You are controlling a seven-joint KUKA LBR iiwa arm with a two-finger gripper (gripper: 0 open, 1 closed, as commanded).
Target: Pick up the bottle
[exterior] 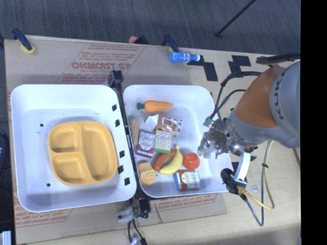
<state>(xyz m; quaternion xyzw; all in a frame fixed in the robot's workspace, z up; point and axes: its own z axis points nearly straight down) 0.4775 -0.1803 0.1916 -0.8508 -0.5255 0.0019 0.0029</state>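
Pincer (208,146) hovers beside tomato (191,161), banana (172,163), can (188,179).

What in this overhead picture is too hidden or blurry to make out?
- Two-finger gripper, camera view: blurred and overlapped by the grey wrist, so its state is unclear.
- Small printed cartons: labels too small to read.
- Small blue plastic bottle on the bench beyond the bins: details too small.

The counter (168,70) is covered in brown cardboard printed with red lettering and marked with black tape patches near its far right; blue clamps (23,41) grip its far edge; beyond lies dark grey carpeted floor (102,6), crossed at upper right by a thin black pole (242,11); lighting is even.
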